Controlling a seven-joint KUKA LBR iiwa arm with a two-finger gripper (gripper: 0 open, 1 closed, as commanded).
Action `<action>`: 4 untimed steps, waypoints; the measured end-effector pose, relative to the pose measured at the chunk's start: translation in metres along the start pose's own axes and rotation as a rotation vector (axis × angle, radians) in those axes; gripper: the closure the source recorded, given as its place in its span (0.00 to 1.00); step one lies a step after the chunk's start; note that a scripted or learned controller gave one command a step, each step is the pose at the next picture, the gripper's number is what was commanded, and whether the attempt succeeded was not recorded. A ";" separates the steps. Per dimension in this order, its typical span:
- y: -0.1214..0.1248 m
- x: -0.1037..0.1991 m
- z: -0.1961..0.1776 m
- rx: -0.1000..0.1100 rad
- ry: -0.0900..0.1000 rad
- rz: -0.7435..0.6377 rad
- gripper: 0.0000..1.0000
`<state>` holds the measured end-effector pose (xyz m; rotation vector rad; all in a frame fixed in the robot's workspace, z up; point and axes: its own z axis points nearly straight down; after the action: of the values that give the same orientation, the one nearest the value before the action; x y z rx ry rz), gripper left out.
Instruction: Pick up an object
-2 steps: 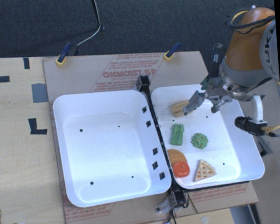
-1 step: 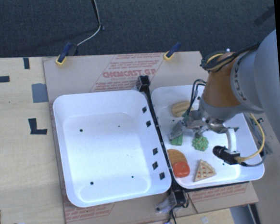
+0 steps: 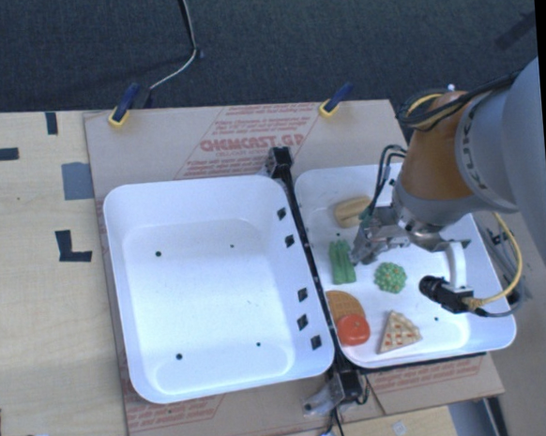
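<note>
Two white bins (image 3: pixel 197 209): smooth plastic, slight sheen. Board under bins (image 3: pixel 239 140): brown cardboard, matt, red print. Bench top (image 3: pixel 35 306): pale wood-look, matt. Arm (image 3: pixel 493 148): grey casing, smooth, satin; orange band (image 3: pixel 428 158) glossy. Gripper (image 3: pixel 374 242): dark metal look. Toy food, plastic look: green piece (image 3: pixel 341 262) matt, broccoli (image 3: pixel 390 276) bumpy, tomato (image 3: pixel 353 328) glossy, pizza slice (image 3: pixel 398 332) textured.
</note>
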<state>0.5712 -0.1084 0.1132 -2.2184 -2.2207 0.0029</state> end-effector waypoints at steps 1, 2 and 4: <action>-0.003 0.041 -0.076 -0.009 0.000 -0.004 1.00; 0.056 0.099 -0.200 -0.019 0.000 -0.008 1.00; 0.065 0.234 -0.219 -0.005 0.002 -0.008 1.00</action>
<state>0.6372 0.1252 0.3321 -2.2107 -2.2307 -0.0046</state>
